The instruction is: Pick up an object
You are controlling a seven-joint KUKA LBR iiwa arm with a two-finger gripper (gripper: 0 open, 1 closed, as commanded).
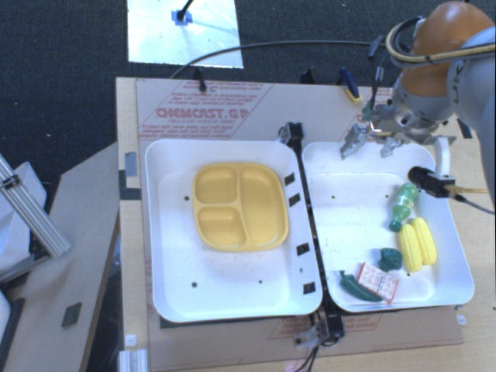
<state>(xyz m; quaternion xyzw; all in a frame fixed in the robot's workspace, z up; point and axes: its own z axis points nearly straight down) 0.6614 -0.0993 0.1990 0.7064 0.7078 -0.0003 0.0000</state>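
Nearest the camera, along the front of the right bin [457,285], lie a dark green pepper [354,285] and a small red-and-white packet [378,282] just beside it, the pepper's long axis slanting from upper left to lower right. Just behind them sits a small dark green lump [390,259]. Beside it to the right is a yellow corn cob [417,243] — ridged in rows, lying nearly lengthwise front to back, its top tilted slightly left. Touching the cob's far end is a green bottle [402,204] with a pale label, pointing from lower left to upper right.

Across the divider, the left bin [167,285] holds a yellow sectioned plate [239,206], lying flat near its middle.

Farther back, the gripper [370,142] hangs over the far rim of the right bin — its two fingers are spread apart with nothing between them, well apart from the toys. Above it rises the grey arm with its orange band [449,33].
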